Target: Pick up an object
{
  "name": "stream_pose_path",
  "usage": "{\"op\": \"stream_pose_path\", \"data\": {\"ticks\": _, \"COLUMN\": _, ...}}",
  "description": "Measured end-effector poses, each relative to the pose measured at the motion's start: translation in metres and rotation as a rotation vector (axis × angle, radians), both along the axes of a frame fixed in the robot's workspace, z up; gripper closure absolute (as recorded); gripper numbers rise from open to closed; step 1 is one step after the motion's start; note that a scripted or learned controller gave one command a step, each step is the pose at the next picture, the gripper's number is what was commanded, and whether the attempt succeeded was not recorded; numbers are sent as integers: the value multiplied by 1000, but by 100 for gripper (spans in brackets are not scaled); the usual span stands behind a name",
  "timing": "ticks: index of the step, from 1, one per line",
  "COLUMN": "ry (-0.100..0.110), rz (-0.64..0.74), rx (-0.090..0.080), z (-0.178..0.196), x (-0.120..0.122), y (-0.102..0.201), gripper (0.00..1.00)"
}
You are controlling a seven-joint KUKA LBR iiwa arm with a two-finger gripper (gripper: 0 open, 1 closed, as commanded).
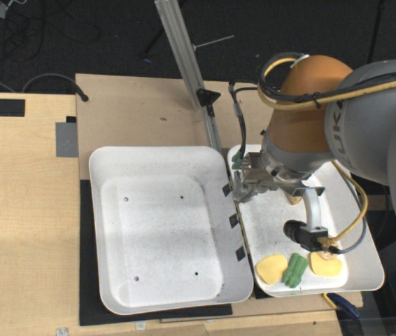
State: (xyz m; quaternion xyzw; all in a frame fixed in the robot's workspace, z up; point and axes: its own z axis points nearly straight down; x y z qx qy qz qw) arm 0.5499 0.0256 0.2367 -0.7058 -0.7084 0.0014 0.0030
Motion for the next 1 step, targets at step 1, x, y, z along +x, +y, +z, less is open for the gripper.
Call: {"op": "stream_pose_path", "data": {"ticks": 1, "ry": -4, "rz": 1, "rx": -1, "z": 8, "x": 12, "y": 51, "gripper": 100}}
